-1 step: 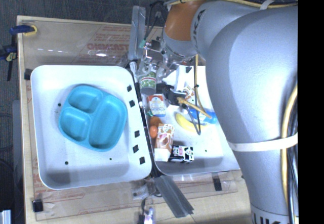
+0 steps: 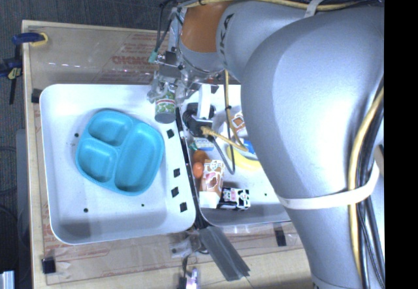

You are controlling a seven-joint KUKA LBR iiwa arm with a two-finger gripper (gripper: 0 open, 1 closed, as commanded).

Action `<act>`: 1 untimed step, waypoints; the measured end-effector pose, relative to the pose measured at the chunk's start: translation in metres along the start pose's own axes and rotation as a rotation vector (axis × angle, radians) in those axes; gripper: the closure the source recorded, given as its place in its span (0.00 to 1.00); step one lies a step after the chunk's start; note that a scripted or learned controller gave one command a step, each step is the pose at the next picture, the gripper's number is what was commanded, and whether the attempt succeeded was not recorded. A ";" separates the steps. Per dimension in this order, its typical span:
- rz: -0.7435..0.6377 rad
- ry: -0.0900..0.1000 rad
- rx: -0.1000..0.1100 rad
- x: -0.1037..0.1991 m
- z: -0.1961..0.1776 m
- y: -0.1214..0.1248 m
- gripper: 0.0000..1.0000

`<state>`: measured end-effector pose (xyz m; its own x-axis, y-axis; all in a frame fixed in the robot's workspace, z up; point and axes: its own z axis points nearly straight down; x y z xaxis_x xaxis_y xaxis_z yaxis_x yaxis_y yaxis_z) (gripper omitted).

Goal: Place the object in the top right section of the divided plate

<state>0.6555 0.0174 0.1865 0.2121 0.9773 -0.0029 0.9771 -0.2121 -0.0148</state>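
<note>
1. Landmark: blue three-section moulded plastic plate (image 2: 121,151), lying in the left shallow white bin (image 2: 59,203).
2. Task item: small cylindrical can with green lid (image 2: 165,109), just beyond the plate's upper right rim, above the bin floor.
3. Tool: two-finger metal gripper (image 2: 164,89), clenched on the can from above.
4. Handling note: judged mid-carry; bring the can squarely over the plate's top right section, lower it upright, then release.
</note>
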 end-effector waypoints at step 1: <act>0.036 -0.001 -0.005 0.058 -0.001 -0.012 1.00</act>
<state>0.6557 0.0767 0.1871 0.2475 0.9689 -0.0041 0.9688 -0.2475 -0.0092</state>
